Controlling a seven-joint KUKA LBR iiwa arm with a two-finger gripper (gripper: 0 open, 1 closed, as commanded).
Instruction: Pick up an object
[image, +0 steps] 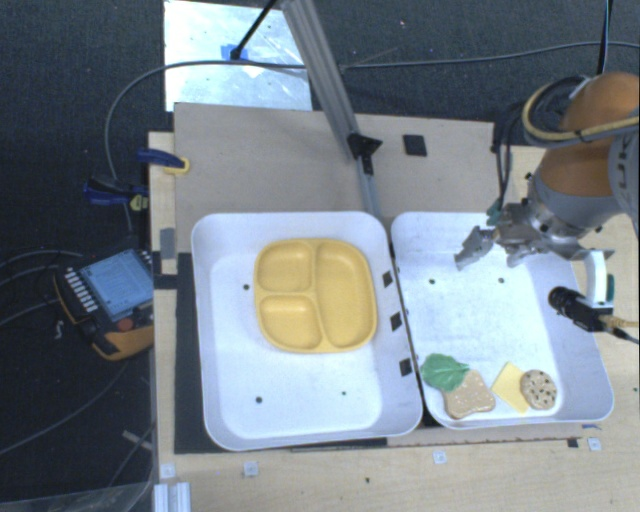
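Note:
Several toy food pieces lie along the near edge of the right bin (490, 320): a green lettuce leaf (444, 371), a tan bread slice (469, 398), a yellow cheese slice (511, 385) and a round cookie (538, 389). My gripper (493, 251) hangs over the far part of the right bin, well behind the food and apart from it. Its two grey fingers are spread open, and nothing is between them.
A yellow three-compartment plate (315, 295) sits in the left bin (230, 400). A slanted metal pole (335, 90) crosses the bench behind the bins. A black part on a cable (572, 305) sticks over the right bin's right side. Cables and a handheld device (112, 290) lie left of the bench.

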